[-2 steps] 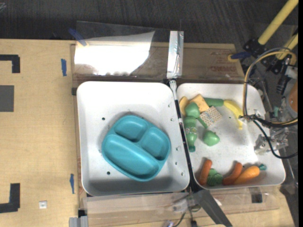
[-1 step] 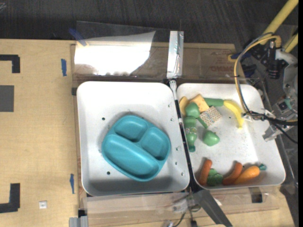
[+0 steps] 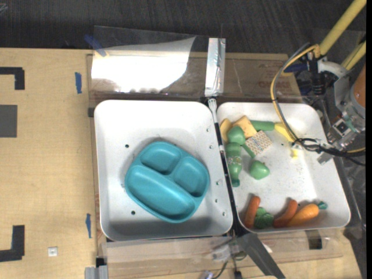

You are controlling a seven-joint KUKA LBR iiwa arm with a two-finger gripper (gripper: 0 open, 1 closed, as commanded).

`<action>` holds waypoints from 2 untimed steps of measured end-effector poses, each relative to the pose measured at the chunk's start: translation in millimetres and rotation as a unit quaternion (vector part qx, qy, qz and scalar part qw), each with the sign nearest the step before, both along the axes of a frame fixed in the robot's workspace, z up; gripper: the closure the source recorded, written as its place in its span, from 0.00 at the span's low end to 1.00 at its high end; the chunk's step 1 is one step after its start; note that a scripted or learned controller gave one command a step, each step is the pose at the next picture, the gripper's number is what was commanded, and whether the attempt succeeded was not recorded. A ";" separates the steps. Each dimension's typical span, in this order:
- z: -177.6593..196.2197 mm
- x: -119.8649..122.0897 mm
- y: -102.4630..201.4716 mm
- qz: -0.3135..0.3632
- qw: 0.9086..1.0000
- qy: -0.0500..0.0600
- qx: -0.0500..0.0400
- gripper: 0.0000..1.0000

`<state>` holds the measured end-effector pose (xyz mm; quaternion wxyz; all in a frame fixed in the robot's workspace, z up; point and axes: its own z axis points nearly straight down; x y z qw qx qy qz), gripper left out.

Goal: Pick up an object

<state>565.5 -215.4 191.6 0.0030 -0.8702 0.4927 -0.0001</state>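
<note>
Two white bins stood side by side, with the gripper [image 3: 339, 133] over the right-hand rim of the right bin [image 3: 308, 173], amid a tangle of cables. Nothing was seen held in it, and whether it was spread or pressed together could not be told. The arm [image 3: 361, 92], grey with an orange band, rose just behind it at the view's right edge.

All candidate objects lay in the right bin, apart from the gripper:
- A small yellow bit [image 3: 294, 151] lay nearest, just to the view-left of the gripper.
- A yellow piece [image 3: 283, 131] lay a little farther left.
- A speckled cube [image 3: 258, 143] lay farther left still, touching a tan block [image 3: 244, 125].
- Several green toys [image 3: 235, 135] were clustered against the bin's far-left wall, well apart from the gripper.
- An orange carrot [image 3: 305, 214], a red-orange piece [image 3: 285, 213] and a second carrot [image 3: 251, 209] lay in a row along the near wall, below and left of the gripper in the view.

One teal tray [image 3: 167, 181] with three compartments sat in the left bin [image 3: 116, 127], farthest from the gripper.
</note>
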 end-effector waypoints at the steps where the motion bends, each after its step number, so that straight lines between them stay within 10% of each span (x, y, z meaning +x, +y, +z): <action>1: -22.9 20.5 8.4 0.157 0.988 0.000 0.000 1.00; 2: 35.6 72.9 8.1 0.191 0.982 -0.003 -0.002 1.00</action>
